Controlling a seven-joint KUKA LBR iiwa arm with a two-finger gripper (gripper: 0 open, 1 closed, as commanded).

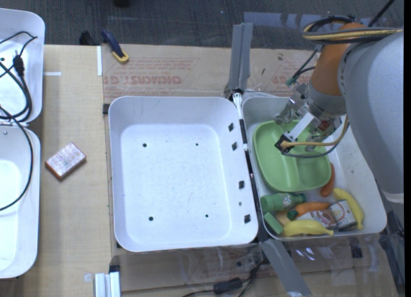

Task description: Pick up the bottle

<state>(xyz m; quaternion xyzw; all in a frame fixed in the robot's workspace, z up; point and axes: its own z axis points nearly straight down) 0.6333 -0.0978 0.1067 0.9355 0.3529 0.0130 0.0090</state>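
Hovering over the green tray in the right bin, the gripper sits low and empty-looking, but whether its jaws are spread or pressed together, I cannot tell from this slanted view. The bottle, green, lies on its side just below the tray's near edge, touching the carrot and near the bananas. Good play, I judge: shift toward the bin's front, align across the bottle's narrow width, and descend clear of the tray's rim and the neighbouring fruit.
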